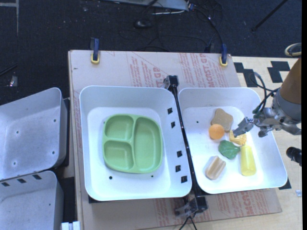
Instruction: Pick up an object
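item: right bin (268,174), white, shallow; taken as the landmark for every entry below.

contents, placed within the right bin: orange ball (216,132) near the middle; tan flat piece (222,117) just behind the ball, toward the far wall; green lump (229,150) just in front of the ball; yellow bottle (247,160) lying on its side beside the green lump, toward the arm's side; tan roll (215,167) near the front wall; small yellow piece (238,139) between the ball and the bottle.

left of the right bin: left bin (91,143), holding a green divided tray (132,143).

gripper (243,127): low over the right bin, tip at the small yellow piece, possibly touching it. the fingers are dark and small at this slant; whether they are spread or closed cannot be told, and nothing is seen between them.

progress: approach made. judged not yet done: grasp and lift. all six objects lie on the bin floor.
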Available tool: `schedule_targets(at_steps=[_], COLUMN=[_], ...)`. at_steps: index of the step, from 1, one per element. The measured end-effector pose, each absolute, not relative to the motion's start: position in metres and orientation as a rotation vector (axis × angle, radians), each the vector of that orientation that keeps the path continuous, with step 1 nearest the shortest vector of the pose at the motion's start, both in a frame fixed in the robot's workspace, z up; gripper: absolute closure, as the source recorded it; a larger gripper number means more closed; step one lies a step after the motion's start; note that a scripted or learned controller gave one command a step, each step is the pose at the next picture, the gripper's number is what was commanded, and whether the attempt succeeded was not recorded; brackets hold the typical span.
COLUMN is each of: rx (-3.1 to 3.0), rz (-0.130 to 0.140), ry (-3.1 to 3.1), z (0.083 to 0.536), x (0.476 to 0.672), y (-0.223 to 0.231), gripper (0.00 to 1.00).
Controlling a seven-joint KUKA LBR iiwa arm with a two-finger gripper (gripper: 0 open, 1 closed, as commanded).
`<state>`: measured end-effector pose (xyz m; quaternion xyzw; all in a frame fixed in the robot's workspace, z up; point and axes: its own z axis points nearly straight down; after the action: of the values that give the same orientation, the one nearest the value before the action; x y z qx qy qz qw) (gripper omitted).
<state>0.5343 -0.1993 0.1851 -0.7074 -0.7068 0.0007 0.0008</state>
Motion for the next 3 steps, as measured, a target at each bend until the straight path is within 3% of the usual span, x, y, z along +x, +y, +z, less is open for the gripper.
schedule_targets(at_steps=[1,2,3], rx=[-2.222,-2.222,-2.221], rz=[0.003,0.0,-0.001], ry=[-2.218,-2.222,-2.225], z=[0.131,0.143,0.185], x=[0.531,0.532,0.534], y=[-0.209,-0.208,-0.212], gripper=[0.0,1.0,1.0])
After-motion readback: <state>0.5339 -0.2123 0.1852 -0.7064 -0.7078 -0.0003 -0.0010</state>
